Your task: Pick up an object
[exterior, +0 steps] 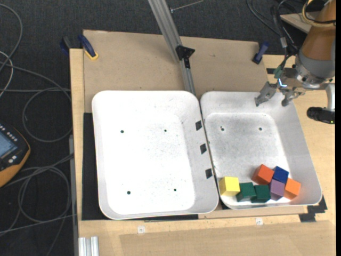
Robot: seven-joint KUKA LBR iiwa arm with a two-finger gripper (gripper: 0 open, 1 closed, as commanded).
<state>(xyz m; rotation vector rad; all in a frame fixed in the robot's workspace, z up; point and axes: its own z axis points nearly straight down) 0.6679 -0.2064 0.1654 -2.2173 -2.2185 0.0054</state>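
Nearest the bottom edge, a strip of bare wooden bench (176, 239). Just above it, in the near corner of the right bin (298, 143), a huddle of small blocks: a yellow block (230, 185) at the left end, slightly apart; next along, two green blocks (253, 192) side by side, touching; behind these, a red block (262, 173); beside it a blue block (280, 173) with a purple block (277, 187) just in front; an orange block (292, 187) at the right end, close to the bin's wall. All resting on the bin floor, packed against each other except the yellow one.

Left of that, the left bin (106, 143), white and shallow, speckled with fine dark marks and four small dark dots on its floor. Between the two bins, three small black clips (203, 148) along the shared edge.

Farther back, over the far right rim of the right bin, the gripper (276, 96). Fingers spread well apart, pointing down and outward, nothing between them, touching no block. Well apart from the huddle of blocks, at the opposite end of the same bin. Above it, the grey wrist and the orange band (321, 44) of the arm, entering from the right.

Beyond the bins, a slanted grey metal pole (169, 28) rising from the middle of the bench, and blue clamps (88, 47) at the far corners. Off the bench to the left, dark carpet with looping cables (32, 105).
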